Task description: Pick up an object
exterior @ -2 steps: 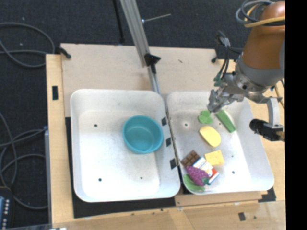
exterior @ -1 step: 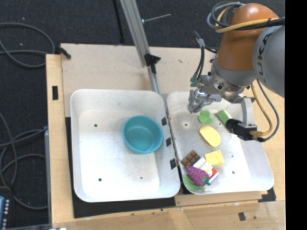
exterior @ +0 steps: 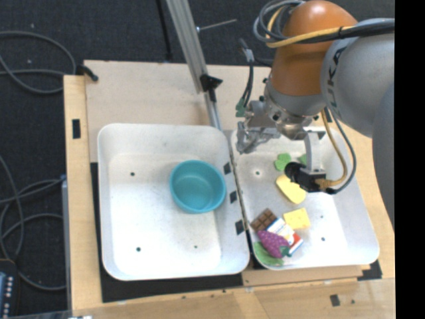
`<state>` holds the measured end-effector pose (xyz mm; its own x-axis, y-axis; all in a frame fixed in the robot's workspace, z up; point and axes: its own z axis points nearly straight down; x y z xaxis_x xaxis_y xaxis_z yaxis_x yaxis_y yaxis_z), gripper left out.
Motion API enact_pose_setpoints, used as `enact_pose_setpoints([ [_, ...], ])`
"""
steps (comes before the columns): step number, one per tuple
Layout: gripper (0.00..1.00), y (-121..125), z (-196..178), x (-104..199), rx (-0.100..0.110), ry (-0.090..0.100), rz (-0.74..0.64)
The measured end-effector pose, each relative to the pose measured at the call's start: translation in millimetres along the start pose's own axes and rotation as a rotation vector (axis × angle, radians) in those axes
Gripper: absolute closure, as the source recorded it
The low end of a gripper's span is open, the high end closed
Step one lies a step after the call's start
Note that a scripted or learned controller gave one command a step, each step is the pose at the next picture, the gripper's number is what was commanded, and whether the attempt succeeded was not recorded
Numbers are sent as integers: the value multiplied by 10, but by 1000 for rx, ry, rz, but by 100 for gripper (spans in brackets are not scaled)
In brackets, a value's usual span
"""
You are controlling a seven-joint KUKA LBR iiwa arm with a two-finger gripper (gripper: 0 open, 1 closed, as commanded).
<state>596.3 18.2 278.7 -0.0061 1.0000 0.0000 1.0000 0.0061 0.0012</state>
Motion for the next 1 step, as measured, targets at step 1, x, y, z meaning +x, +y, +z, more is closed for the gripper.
enact_pose_setpoints([
  [1,100,91,246,540,3,0,0],
])
